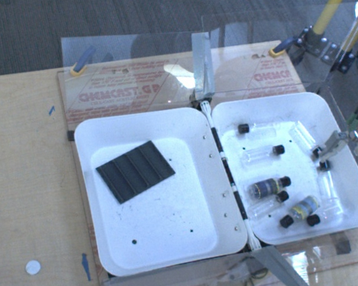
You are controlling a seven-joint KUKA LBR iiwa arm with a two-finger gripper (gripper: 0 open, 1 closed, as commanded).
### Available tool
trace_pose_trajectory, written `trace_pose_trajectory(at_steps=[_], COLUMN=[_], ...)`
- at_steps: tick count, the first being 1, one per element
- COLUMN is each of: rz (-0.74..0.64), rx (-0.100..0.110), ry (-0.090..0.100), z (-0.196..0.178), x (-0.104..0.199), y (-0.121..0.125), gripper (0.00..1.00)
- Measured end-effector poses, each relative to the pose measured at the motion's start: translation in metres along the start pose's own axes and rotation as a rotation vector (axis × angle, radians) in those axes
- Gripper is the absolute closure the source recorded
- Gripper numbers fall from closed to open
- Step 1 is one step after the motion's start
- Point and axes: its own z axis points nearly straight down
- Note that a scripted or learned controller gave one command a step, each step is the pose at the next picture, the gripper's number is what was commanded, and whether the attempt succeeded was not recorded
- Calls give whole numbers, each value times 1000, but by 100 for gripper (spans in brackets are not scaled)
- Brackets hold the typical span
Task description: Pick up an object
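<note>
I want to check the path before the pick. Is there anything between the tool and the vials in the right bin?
Nothing visible stands in the way. The tool sits at the right side of the right bin, directly among the clear vials; one black-capped vial lies just below it. The dark ribbed pad lies apart in the left bin.
</note>
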Motion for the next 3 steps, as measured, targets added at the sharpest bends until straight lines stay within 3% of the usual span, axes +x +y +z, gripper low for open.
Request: trace_pose_trajectory(at_steps=[1, 2, 3], rz=[-55, -95, -127], rx=[4, -7, -4], ry=[9, 13, 4], z=[93, 118, 97], x=[-2, 3, -2], y=[13, 45, 61], gripper=[0, 0, 0])
